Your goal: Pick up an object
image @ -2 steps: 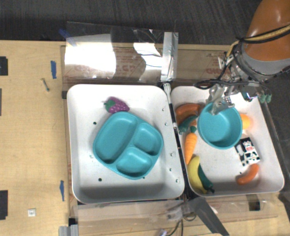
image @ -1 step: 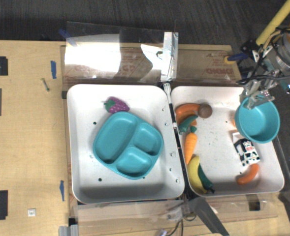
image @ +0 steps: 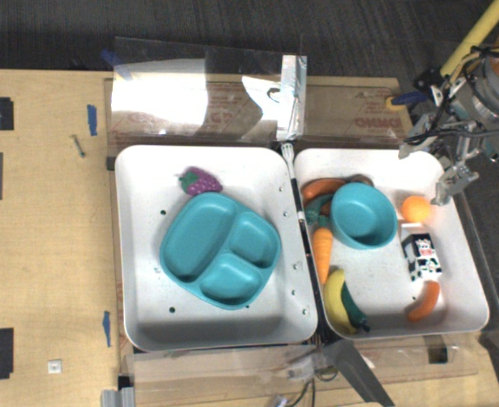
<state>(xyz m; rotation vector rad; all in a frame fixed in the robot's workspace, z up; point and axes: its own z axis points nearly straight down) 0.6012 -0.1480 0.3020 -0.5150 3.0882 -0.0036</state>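
Observation:
My gripper (image: 450,185) hangs over the far right corner of the right bin (image: 474,312), just above and right of an orange ball (image: 416,209). Nothing shows in its grasp. In that bin lie a teal bowl (image: 363,215), a carrot (image: 322,253), a banana (image: 337,298), a black-and-white toy (image: 423,257) and an orange-red piece (image: 424,302). Another orange piece (image: 320,187) sits behind the bowl. The left bin (image: 139,312) holds a teal divided plate (image: 221,248) and purple grapes (image: 200,181).
A clear plastic sheet (image: 198,100) with a taped upright stands behind the bins. Cables and a yellow pole (image: 478,36) crowd the top right by the arm. Cardboard covers the bench on the left.

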